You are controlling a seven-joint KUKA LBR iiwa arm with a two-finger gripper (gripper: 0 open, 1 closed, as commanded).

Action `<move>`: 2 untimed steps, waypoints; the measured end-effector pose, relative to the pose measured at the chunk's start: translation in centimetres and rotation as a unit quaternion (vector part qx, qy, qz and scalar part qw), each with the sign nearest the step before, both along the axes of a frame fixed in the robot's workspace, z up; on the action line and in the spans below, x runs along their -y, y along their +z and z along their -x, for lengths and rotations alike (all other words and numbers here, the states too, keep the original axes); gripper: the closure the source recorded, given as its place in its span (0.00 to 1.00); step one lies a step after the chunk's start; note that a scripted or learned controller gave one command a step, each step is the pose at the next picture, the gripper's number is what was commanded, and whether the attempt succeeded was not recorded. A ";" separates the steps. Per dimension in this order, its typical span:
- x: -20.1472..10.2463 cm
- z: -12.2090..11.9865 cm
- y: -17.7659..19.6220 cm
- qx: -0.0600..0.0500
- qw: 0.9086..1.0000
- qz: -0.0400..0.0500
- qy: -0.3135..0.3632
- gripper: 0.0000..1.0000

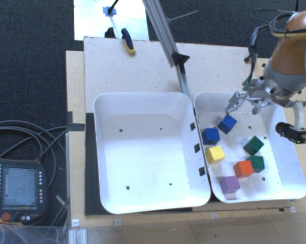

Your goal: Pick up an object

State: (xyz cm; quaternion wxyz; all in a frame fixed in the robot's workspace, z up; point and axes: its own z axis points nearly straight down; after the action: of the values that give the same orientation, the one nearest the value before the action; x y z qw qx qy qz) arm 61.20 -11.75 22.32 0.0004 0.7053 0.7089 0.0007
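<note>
Several small cubes lie in the right bin (287,179): two blue cubes (227,123) (211,135), a yellow cube (215,154), a dark green cube (253,145), a second green cube (256,162), an orange cube (243,169) and a purple cube (230,184). My gripper (245,105) hangs over the far end of this bin, just above and right of the upper blue cube. Its fingers (234,103) are spread open with nothing between them.
The left bin (143,156) sits beside the right one, sharing a raised rim. A slanted metal pole (165,32) ends at the bins' far junction. A teach pendant (18,189) with cables lies off the bench at lower left.
</note>
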 end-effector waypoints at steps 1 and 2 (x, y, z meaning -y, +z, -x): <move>0.0 0.0 0.0 0.000 1.000 0.000 0.000 0.00; 0.1 -0.5 -6.1 -0.002 1.000 0.000 -0.001 0.00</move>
State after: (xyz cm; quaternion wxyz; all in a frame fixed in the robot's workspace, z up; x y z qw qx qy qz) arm 61.75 -11.84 16.27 -0.0013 0.7062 0.7080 -0.0012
